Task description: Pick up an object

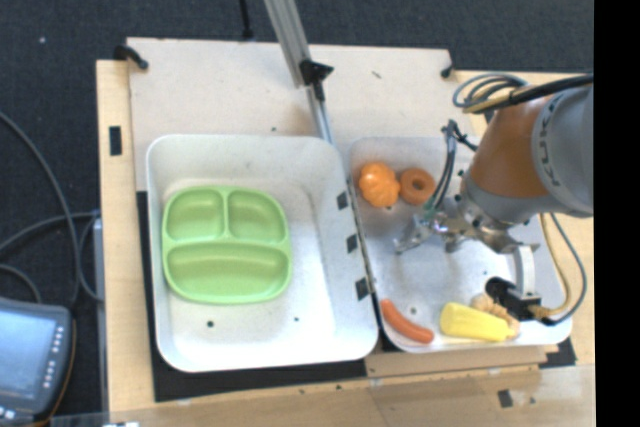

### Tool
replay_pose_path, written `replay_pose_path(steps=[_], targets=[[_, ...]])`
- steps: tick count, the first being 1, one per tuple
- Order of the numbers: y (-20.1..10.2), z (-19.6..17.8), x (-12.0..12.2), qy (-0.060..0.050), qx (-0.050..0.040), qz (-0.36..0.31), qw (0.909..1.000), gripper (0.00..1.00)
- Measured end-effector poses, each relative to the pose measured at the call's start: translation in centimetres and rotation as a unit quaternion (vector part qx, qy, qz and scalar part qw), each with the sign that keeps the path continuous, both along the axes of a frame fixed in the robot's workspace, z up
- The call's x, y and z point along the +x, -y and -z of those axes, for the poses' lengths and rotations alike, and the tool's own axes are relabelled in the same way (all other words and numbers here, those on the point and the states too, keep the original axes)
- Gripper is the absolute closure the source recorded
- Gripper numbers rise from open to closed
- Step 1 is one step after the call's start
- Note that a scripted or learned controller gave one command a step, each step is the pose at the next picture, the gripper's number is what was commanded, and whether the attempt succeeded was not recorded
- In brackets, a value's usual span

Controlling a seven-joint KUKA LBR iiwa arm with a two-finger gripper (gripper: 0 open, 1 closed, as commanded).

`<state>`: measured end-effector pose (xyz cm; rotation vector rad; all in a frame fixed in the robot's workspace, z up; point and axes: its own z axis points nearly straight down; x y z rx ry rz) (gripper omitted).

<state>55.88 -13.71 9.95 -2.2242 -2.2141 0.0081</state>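
A pale wooden bench (pixel 220 95) stands on dark carpet, with black cables trailing over the floor at the left and a grey screen (pixel 30 355) at the bottom left corner. A slanted metal strut (pixel 285 10) rises from the bench's far side between the two bins. The left bin (pixel 320 215) holds a green tray (pixel 227 244) with three compartments, lying toward the bin's left side. The right bin (pixel 385 265) carries the small things: a pumpkin (pixel 378 185) at its far left corner, a brown ring (pixel 416 186) just beside it, a red sausage (pixel 407 322) along the near left edge, and a yellow corn cob (pixel 475 323) near the front edge, with a small tan piece (pixel 486 303) touching its far side. The arm (pixel 530 155) reaches in from the right, its orange band above the middle of this bin. The gripper (pixel 425 233) hangs low over the bin floor, below the ring; whether its jaws are open or closed cannot be told, and nothing is seen between them.
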Motion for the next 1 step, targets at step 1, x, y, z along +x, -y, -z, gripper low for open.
replay_pose_path(steps=[1], targets=[[-3.91, -0.09, -5.57, 0.001, 0.0013, -0.001, 1.0000, 0.00]])
